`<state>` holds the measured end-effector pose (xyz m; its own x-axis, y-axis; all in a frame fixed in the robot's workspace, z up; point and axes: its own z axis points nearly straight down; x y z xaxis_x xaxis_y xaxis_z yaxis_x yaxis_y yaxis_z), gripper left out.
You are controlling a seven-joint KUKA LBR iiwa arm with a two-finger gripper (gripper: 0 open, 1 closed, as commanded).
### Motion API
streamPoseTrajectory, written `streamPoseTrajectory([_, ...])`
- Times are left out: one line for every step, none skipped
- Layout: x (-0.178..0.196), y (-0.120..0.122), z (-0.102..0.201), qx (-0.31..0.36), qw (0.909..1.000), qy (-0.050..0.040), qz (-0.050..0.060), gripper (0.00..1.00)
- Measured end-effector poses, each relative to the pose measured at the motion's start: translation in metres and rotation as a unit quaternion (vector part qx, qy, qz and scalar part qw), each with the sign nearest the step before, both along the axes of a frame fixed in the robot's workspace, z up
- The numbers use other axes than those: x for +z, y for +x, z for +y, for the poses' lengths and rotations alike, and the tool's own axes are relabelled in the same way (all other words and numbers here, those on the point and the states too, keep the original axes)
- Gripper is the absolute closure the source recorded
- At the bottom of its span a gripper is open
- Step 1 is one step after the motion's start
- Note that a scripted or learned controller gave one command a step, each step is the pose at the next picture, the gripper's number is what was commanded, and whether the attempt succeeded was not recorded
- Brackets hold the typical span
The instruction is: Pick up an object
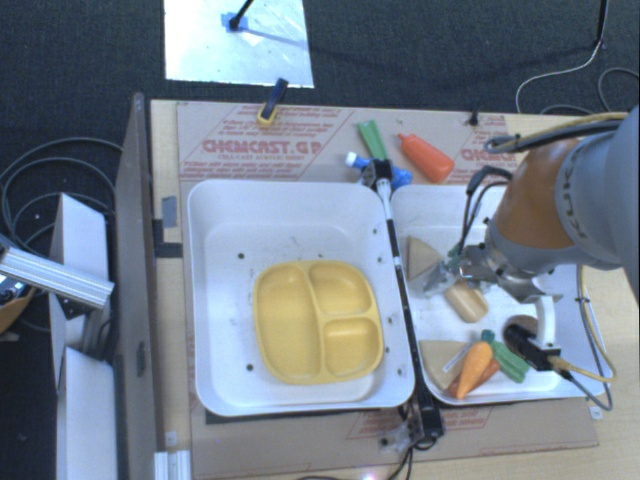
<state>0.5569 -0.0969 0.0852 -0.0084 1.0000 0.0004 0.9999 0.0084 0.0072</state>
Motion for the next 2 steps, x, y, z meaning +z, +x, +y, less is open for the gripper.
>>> streamPoseTrajectory([0.010, -0.002, -0.003, -0.002, 1.0000, -0.0004, 0.002, 1.00])
streamPoseTrajectory([0.105, 0.044, 0.104, 0.004, 1.0000, 0.0024, -0.004, 1.00])
